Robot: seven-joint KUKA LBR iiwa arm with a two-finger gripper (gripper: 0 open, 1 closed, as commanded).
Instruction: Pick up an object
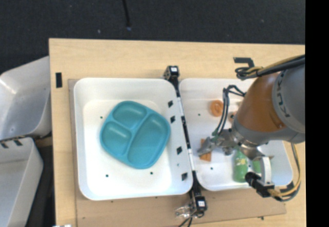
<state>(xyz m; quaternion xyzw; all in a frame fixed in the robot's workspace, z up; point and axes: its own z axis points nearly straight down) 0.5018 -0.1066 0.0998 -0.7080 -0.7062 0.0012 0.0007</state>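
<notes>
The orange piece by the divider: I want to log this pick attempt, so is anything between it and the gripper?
Nothing visible. The gripper sits right over the orange piece in the right bin.

Plate (135,134) in left bin (82,169) (centred)

— What is the bench (113,58) made of?
— Pale wood, matt, faint grain. The two bins (82,169) look like smooth white plastic.
— And the blue divided plate (135,134)?
— Plastic, slightly glossy. The arm's orange band (259,107) has a satin sheen.
</notes>
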